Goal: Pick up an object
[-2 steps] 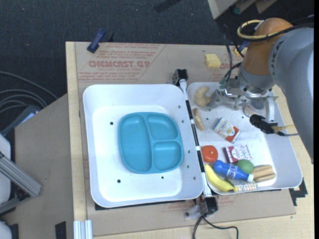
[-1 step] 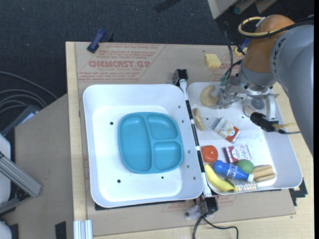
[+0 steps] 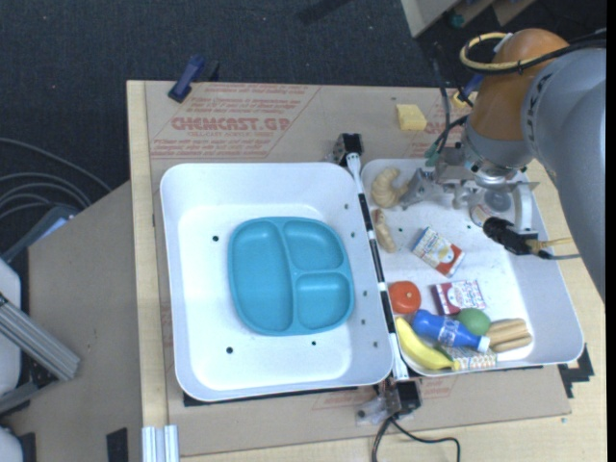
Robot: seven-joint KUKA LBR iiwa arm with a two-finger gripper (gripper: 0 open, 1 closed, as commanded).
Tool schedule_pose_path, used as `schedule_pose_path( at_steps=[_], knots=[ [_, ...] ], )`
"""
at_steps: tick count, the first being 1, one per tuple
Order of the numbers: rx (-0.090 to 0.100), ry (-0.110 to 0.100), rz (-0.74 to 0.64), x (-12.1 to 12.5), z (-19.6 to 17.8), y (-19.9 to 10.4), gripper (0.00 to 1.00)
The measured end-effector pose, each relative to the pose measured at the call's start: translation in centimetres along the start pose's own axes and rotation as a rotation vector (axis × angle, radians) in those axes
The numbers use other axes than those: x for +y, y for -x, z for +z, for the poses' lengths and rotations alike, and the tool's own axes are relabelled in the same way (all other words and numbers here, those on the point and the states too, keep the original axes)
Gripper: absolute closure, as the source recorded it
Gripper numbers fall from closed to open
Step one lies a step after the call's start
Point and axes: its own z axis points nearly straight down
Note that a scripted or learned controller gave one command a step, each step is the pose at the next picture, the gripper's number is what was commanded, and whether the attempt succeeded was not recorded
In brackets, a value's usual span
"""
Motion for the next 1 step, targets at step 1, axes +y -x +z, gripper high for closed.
schedule_pose_path(
  at_steps=[1],
  knots=[
    [-0.001, 0.007, -0.001, 0.17, 0.7, 5.17, 0.0]
  ],
)
